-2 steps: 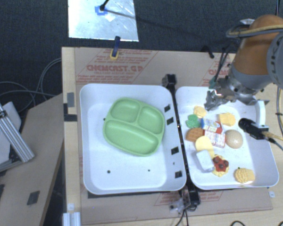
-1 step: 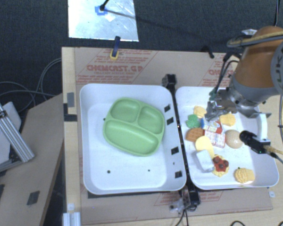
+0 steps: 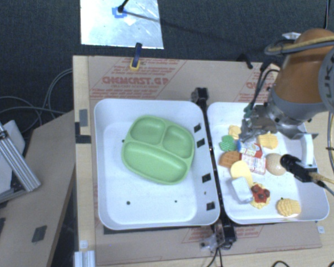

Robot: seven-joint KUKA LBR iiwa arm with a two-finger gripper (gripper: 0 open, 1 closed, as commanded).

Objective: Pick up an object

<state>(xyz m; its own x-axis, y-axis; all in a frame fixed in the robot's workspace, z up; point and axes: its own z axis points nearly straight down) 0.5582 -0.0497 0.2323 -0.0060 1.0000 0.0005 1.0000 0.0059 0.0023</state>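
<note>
The right bin [image 3: 317,204] holds several toy food pieces. Among them are a green leafy piece [image 3: 228,143], a brown bread-like piece [image 3: 230,159], a red and white packet [image 3: 255,161], a beige egg [image 3: 275,164], a yellow wedge [image 3: 240,170] and a yellow corn piece [image 3: 288,207]. My gripper [image 3: 249,138] is low over the upper middle of this bin. It sits right above the packet, between a small yellow piece [image 3: 234,131] and an orange-yellow piece [image 3: 269,142]. Nothing shows as lifted.
The left bin [image 3: 114,204] carries a green divided plate [image 3: 157,149]. A white block [image 3: 242,191] and a red and yellow piece [image 3: 260,195] lie near the right bin's front. A black divider with clips [image 3: 207,149] runs between the bins.
</note>
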